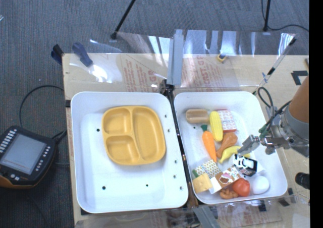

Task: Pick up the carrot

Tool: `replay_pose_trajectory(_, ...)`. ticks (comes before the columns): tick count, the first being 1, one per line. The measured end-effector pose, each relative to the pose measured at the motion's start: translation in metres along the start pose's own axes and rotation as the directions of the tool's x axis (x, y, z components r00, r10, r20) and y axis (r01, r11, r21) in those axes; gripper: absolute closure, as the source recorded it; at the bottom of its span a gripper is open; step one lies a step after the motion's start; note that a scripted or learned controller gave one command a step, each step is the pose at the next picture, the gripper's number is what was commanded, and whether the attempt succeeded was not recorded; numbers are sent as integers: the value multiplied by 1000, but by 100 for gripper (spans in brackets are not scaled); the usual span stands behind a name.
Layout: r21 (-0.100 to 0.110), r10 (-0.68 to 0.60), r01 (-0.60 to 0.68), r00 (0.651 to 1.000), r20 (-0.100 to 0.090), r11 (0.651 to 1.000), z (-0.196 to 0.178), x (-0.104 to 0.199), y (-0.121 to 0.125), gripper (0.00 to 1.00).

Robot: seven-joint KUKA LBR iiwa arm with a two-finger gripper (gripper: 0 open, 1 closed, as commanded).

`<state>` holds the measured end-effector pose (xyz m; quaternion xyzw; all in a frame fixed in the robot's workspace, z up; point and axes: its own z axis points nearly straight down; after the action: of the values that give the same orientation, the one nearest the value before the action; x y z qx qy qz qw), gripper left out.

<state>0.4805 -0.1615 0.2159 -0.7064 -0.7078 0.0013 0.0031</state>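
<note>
The orange carrot (209,145) with a green top lies in the right bin (267,116), left of centre, pointing toward the front. Touching it are a yellow corn cob (216,125) and an orange-brown food piece (227,141). My gripper (251,144) hangs over the right side of that bin, to the right of the carrot and apart from it. Just beyond a yellow banana (230,152), it slants down toward the left. I see nothing held in it.
The right bin also holds a hot dog bun (197,116), a red tomato (241,187), a white egg (260,185), a black-and-white toy (246,163) and small cartons. A yellow divided plate (133,134) sits in the left bin (91,181).
</note>
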Motion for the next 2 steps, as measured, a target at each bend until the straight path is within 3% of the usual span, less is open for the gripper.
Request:
replay_pose_trajectory(1,4,-170,170,985,-2,985,74,78,96,0)
replay_pose_trajectory(2,1,-124,124,992,0,992,131,59,60,0)
